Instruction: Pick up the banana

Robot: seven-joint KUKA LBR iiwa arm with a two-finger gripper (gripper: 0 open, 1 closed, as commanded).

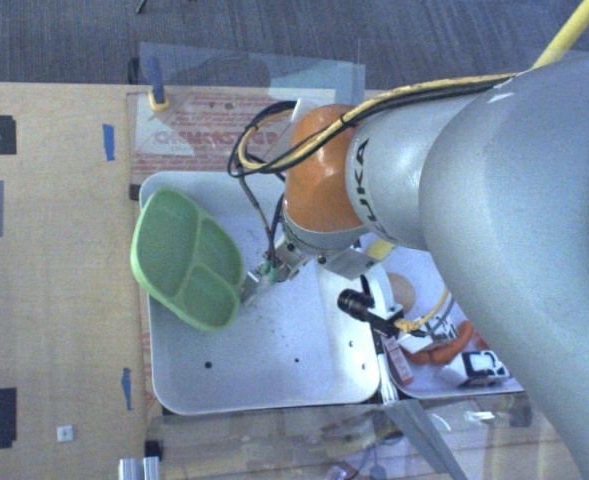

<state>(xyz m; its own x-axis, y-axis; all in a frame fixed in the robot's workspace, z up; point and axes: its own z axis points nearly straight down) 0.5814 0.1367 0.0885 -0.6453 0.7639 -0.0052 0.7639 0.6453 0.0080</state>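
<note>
Wooden bench (pixel 54 268), green tray (pixel 184 258) in left bin (pixel 274 373) against its left wall, gripper (pixel 257 283) at tray's rim, open or closed unclear, arm (pixel 494 188) over right bin (pixel 444 386).

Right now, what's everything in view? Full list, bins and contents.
left bin: one, white, mid view
right bin: one, white, mostly under the arm
divided plate: one, green, against left bin's left wall
pale yellow bit: one, under the wrist; maybe the banana, cannot tell
rounded thing: one, beige, right bin
orange-red thing: one, right bin
pen-like thing: one, red, right bin's left wall
arm: one, grey, orange band
gripper: one, at the plate's right edge
</note>
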